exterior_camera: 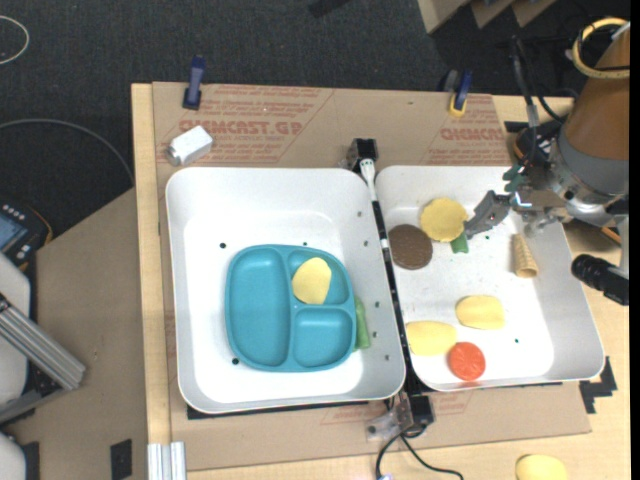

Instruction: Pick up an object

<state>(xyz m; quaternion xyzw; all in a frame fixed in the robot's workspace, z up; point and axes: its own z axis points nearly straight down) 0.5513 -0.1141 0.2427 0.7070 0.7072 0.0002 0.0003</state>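
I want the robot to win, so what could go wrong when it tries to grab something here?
The tool sits right by the round yellow piece, which touches the brown disc. It might nudge both and end up gripping neither. The yellow piece also looks flat, so it could slip away instead of lifting. The small green bit lies close by too, so the tool might catch that instead.
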